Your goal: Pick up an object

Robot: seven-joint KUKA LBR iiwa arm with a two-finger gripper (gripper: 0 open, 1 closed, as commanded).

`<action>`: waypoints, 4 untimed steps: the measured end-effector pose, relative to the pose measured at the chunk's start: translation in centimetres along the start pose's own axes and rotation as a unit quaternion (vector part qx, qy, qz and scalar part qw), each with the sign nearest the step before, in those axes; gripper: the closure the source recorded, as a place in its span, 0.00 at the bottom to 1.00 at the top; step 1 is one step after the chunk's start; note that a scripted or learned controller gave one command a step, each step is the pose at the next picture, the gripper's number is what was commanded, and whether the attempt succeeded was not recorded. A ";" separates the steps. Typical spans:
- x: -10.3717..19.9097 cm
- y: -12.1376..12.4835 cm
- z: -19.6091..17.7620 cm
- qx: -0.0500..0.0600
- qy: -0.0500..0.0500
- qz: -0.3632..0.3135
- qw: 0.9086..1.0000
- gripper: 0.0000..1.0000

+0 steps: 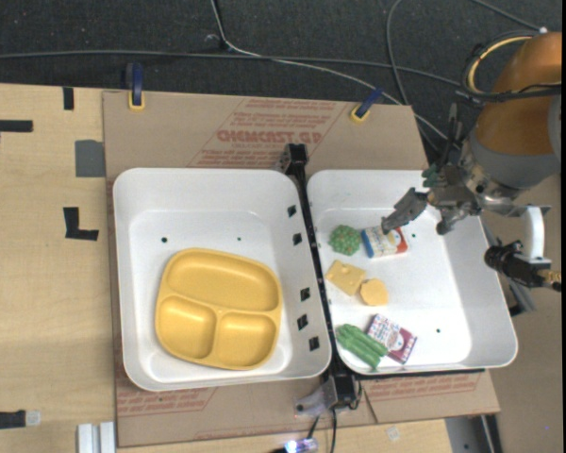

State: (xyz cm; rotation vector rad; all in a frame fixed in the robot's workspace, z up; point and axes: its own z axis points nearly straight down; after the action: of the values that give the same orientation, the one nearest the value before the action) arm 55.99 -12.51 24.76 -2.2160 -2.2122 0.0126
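The right bin (472, 347) holds several small items: a green broccoli piece (344, 240), a white carton with blue and red print (384, 243), a yellow cheese wedge (344, 276), a round yellow piece (374, 293), green pea pods (361, 344) and a pink-and-white packet (391, 338). My gripper (424, 217) hangs over the bin's upper right part, open, with nothing between its fingers. Its left finger (399, 218) points down toward the carton's upper right corner and stands just above it. The right finger (450, 219) is over bare bin floor.
The left bin (132, 215) holds a yellow divided tray (219, 308). A black divider (305, 253) runs between the bins. Cables cross the dark back area. The right bin's floor is bare to the right of the items.
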 end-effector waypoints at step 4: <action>0.6 -0.4 15.4 -0.004 0.000 -0.002 1.000 0.00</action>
State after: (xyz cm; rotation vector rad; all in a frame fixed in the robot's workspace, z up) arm 55.40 -11.86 9.34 -2.2167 -2.2198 0.0047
